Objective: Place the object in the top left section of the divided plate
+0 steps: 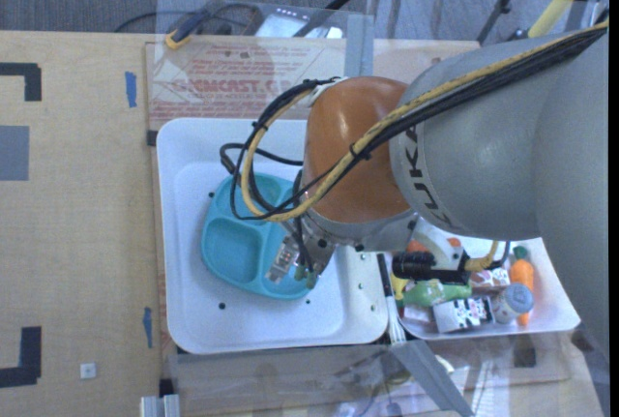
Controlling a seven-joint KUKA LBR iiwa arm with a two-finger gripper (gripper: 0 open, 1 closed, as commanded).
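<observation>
Bench top, tan, on the left, with black corner marks and bits of blue tape.

Left white bin: holds a teal divided plate, lying flat toward the bin's right half. Its left compartment shows bare; its far and right parts are hidden under the arm.

Arm: grey, orange band, reaches in from the right and covers much of the left bin's far right part and the gap between bins. Yellow and black cables loop off the wrist over the plate's far edge.

Gripper: low over the plate's near right edge, pointing down. Something small and pale sits at its tip, too blurred to name; cannot tell whether the fingers are spread or closed, or whether anything is between them.

Right white bin: a clutter of small objects, well apart from the plate. Among them a green bottle-like piece, an orange carrot-shaped toy, a black-and-white patterned block. Which of these is the task's object, I cannot tell.
</observation>
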